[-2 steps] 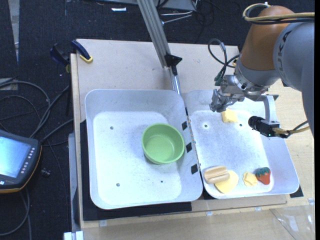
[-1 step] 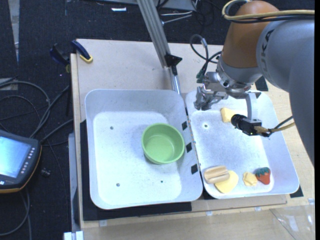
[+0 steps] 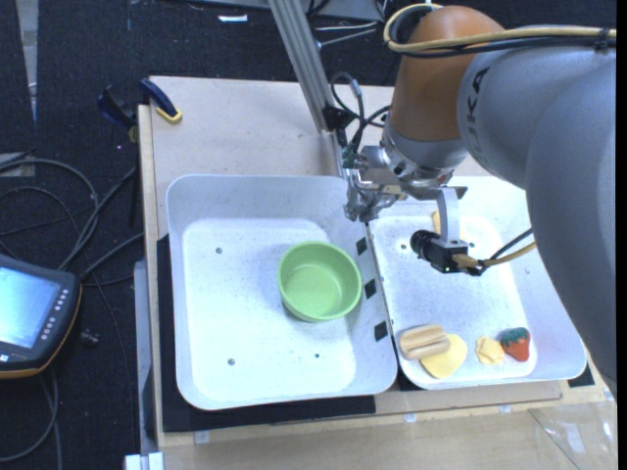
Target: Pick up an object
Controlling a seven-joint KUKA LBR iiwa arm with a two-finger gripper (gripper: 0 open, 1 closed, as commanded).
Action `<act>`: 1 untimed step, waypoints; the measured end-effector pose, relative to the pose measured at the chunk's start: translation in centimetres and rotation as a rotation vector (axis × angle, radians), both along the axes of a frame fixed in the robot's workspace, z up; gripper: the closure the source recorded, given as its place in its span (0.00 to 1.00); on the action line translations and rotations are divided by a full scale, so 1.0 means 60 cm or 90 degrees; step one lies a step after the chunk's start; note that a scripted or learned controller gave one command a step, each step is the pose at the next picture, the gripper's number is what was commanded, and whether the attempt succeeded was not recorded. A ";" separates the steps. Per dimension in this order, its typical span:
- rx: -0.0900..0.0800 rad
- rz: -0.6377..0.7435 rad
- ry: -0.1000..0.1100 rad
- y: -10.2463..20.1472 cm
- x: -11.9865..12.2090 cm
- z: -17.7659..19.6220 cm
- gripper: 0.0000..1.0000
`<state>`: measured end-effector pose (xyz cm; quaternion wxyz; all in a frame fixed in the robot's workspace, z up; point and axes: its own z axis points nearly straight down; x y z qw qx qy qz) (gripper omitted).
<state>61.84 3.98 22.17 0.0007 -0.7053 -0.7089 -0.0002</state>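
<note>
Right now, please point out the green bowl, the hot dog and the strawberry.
green bowl (image 3: 318, 282), camera view, inside bottom.
hot dog (image 3: 423, 340), camera view, middle of the bun.
strawberry (image 3: 516, 345), camera view, red body.

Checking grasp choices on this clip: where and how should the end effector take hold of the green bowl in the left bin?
Probably by the rim. The green bowl sits upright with its mouth open, alone in the left bin, so its thin wall is exposed all round. Come straight down from above, one finger inside and one outside; the side nearest the end effector looks the shortest approach.
</note>
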 end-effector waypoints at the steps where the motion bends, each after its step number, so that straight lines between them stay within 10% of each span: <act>1: 0.000 0.000 -0.001 0.086 0.013 0.024 1.00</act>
